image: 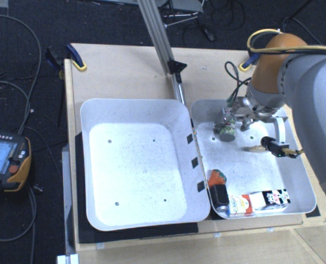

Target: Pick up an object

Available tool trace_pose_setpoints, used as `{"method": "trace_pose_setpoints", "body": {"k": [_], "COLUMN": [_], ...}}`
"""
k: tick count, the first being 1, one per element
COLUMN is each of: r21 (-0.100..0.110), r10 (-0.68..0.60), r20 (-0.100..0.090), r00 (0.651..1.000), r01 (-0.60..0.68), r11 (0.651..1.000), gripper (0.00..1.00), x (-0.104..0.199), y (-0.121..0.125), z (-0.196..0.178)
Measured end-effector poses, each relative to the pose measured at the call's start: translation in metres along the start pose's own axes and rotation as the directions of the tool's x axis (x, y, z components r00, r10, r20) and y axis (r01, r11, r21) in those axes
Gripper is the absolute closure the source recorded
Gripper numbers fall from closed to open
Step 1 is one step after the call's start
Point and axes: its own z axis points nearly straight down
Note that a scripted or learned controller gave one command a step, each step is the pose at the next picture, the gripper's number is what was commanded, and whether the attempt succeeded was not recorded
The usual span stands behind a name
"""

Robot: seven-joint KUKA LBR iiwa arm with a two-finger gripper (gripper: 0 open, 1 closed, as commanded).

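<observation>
Gripper (228, 121) over right bin (297, 175); four objects; two bins.

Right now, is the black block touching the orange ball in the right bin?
Touching. The camera view shows the orange ball sitting directly against the top end of the black block by the right bin's left wall, with no white floor visible between them.

Stuff around my claw (232, 119)
A white bin (135, 164) lies just left of it. Far left sits a screen box (6, 161). A silver pole (157, 29) leans up behind.
</observation>
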Motion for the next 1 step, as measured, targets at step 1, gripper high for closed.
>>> {"method": "trace_pose_setpoints", "body": {"k": [1], "r21": [0.002], "r10": [-0.002], "r20": [-0.001], "r00": [1.0], "r01": [0.002], "r11": [1.0], "gripper": [0.0], "x": [0.0214], "y": [-0.0171], "z": [-0.0004]}}
